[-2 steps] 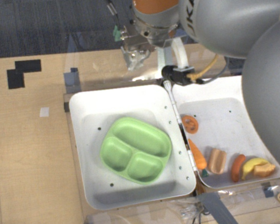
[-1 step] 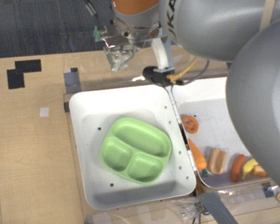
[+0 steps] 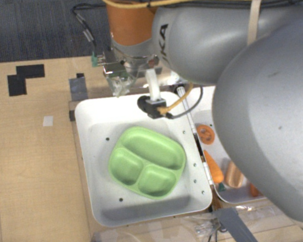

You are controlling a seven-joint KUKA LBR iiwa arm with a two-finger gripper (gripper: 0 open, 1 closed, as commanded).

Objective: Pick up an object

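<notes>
Your claw (image 3: pixel 122 84) hangs beyond the green plate (image 3: pixel 147 161), its long side slanting; grip state unclear.

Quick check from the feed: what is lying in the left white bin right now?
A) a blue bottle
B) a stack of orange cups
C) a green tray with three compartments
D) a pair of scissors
C: the green tray, divided into three compartments, lies in the middle of the left bin; the orange items sit in the right bin, partly hidden by the arm.
</notes>
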